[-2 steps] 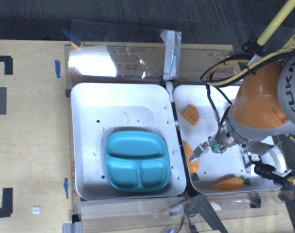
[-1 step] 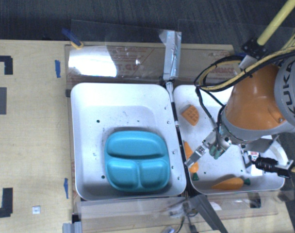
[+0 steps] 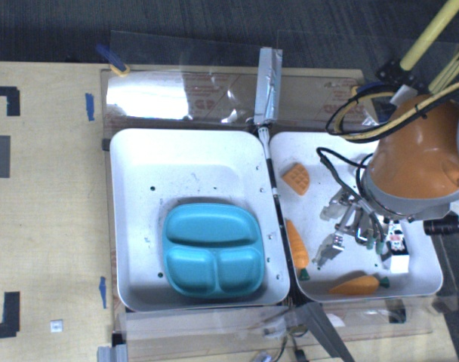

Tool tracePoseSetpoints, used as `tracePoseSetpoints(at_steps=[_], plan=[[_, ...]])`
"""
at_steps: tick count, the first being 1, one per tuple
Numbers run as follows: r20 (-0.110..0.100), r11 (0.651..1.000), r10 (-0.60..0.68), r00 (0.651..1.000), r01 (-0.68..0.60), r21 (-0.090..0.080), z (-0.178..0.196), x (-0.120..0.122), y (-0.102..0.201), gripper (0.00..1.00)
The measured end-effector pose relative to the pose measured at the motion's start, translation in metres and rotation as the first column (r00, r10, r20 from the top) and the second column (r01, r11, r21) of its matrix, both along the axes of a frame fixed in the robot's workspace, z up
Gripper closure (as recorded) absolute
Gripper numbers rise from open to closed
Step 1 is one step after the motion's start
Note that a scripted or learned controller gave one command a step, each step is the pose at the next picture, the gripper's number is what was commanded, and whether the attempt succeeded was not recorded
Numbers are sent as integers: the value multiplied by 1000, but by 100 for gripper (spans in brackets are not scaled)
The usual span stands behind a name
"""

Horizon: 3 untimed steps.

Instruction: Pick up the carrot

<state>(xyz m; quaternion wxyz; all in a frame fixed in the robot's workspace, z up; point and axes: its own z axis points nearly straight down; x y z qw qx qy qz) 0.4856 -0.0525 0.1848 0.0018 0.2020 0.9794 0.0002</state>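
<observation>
**A:** Where is the carrot?

**B:** There are two. One carrot [image 3: 297, 246] lies along the left wall of the right bin [image 3: 429, 281], upright in the view, its green end near the bottom corner. A second carrot [image 3: 355, 284] lies flat along the bin's near wall, its green end pointing right.

**A:** And the pincer?

**B:** The pincer [image 3: 329, 249] hangs over the middle of the right bin, below the orange band of the arm [image 3: 414, 157]. Its metal fingers stand apart with nothing between them. The lower tip sits just beside the first carrot, to its right; I think it is not touching, but the slant of the view makes that hard to judge.

**A:** What else is around?

**B:** An orange waffle piece [image 3: 296, 178] lies near the top left of the right bin, well apart from both carrots. Black cables [image 3: 343, 168] loop from the arm over the bin. The left bin [image 3: 131, 157] holds a blue divided plate [image 3: 213, 249] with three sections. The bench [image 3: 41, 202] is pale wood with black corner marks and bits of blue tape.

**A:** Any writing?

**B:** A small white tag [image 3: 398, 240] on the wrist carries dark marks, too small to read. Faint reddish print shows on the clear sheet [image 3: 192, 96] behind the bins, also unreadable.
</observation>
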Motion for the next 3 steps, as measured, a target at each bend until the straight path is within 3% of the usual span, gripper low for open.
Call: tracePoseSetpoints(at_steps=[1, 2, 3], plan=[[-3, 997, -77, 997, 77, 2, 0, -6, 60, 0], [2, 974, 225, 974, -225, -2, 0, 26, -21, 0], [3, 996, -88, 996, 88, 1, -97, -4, -38, 0]])
